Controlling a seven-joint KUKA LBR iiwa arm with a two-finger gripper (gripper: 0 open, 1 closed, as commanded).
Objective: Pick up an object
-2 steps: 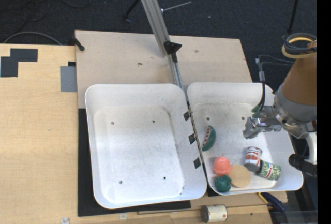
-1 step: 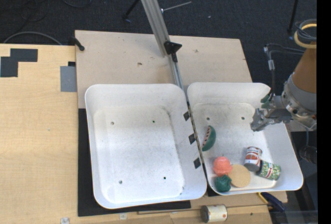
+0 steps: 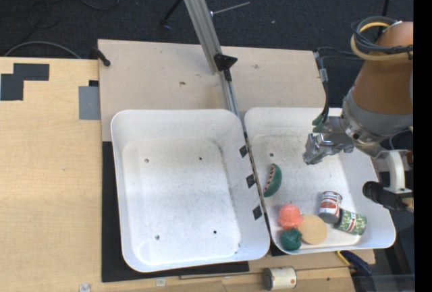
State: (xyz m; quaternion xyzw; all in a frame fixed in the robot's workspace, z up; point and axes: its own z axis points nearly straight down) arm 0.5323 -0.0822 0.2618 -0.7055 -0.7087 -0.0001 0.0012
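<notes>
My gripper (image 3: pixel 312 154) hangs over the middle of the right bin (image 3: pixel 297 123), above its bare floor, with nothing seen between its fingers. A watermelon slice toy (image 3: pixel 272 179) lies to its lower left, near the bin's left wall. At the bin's front sit a pink-red ball (image 3: pixel 290 215), a dark green object (image 3: pixel 291 239), a tan round disc (image 3: pixel 313 229), a red and white can (image 3: pixel 329 204) and a green can (image 3: pixel 351 222).
The left bin (image 3: pixel 175 189) lies beside the right one, with black clips on the shared rim. A slanted aluminium bar (image 3: pixel 202 21) rises behind the bins. A small cylinder (image 3: pixel 279 278) lies on the bench in front.
</notes>
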